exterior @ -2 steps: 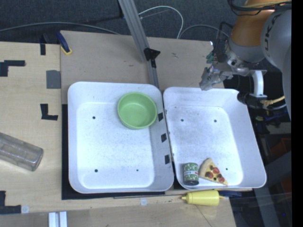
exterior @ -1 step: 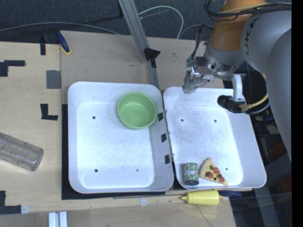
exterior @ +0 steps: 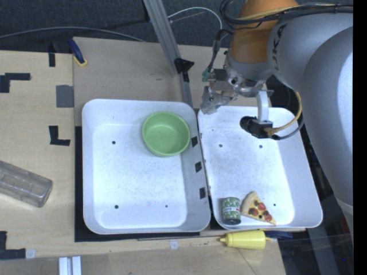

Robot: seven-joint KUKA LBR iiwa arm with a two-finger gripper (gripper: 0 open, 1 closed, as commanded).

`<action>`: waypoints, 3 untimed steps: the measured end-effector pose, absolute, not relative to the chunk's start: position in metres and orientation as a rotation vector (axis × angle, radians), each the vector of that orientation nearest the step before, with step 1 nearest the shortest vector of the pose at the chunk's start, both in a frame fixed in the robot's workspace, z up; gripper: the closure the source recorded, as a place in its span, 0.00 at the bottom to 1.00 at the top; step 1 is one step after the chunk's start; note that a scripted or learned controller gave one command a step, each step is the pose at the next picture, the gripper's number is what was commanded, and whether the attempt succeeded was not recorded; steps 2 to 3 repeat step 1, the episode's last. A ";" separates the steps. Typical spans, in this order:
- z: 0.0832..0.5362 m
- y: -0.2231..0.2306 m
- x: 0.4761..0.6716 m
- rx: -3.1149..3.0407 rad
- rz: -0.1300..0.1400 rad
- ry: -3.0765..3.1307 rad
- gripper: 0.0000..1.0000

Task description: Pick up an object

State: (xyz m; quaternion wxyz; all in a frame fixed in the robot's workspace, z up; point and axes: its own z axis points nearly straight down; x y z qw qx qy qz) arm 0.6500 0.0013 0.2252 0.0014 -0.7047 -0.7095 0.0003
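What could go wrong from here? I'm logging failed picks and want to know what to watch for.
1. The gripper hangs over the right bin's far left corner, away from the can and pizza slice at the near edge, so closing here would likely grab nothing.
2. Can and pizza slice lie nearly touching against the near wall, so a grasp could nudge one or hit the rim.

A clear plastic container (exterior: 23, 183) is lying on the bench (exterior: 34, 125) at nine o'clock, well apart from the bins. Black tape marks (exterior: 56, 135) are sitting nearby. A grey metal pole (exterior: 163, 30) is slanting at twelve o'clock.
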 end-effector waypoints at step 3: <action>0.235 0.051 0.638 -2.212 0.000 -2.227 1.00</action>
